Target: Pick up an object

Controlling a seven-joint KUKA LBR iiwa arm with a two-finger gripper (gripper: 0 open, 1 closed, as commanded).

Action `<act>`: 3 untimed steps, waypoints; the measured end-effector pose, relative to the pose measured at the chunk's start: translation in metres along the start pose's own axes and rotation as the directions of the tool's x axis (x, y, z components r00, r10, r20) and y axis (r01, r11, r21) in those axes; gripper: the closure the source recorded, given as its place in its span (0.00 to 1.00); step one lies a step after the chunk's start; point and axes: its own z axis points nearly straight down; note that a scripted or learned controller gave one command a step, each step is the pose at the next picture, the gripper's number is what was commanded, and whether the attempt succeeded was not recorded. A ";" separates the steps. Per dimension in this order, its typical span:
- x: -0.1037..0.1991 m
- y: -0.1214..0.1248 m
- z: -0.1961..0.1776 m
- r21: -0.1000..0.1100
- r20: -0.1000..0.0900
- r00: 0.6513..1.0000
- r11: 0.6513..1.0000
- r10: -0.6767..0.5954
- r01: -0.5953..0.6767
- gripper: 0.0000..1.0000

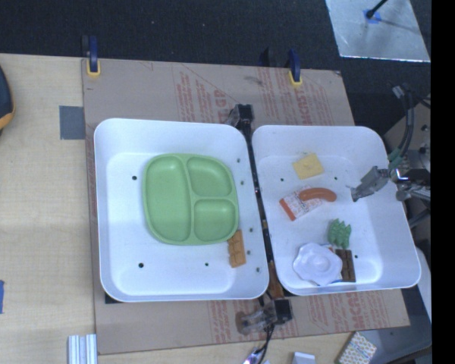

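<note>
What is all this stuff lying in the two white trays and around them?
Left bin: one, white, left half of the bench.
Divided plate: one, light green, three compartments, middle of the left bin.
Waffle-like piece: one, orange-brown, left bin, beside the plate's lower right corner.
Right bin: one, white, right half.
Cheese-like wedge: one, yellow, upper part of the right bin.
Sausage: one, orange-red, right bin's middle, touching a red and white packet.
Broccoli-like piece: one, green, lower right bin.
Fried egg toy: one, white, lower right bin, beside a brown piece.
Clamps: two, blue and yellow, cardboard's top edge.
Gripper: one, grey, over the right bin's right side, nothing between its jaws.
</note>
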 end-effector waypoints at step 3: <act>0.000 -0.005 0.167 0.002 0.000 1.000 1.000 -0.003 0.003 1.00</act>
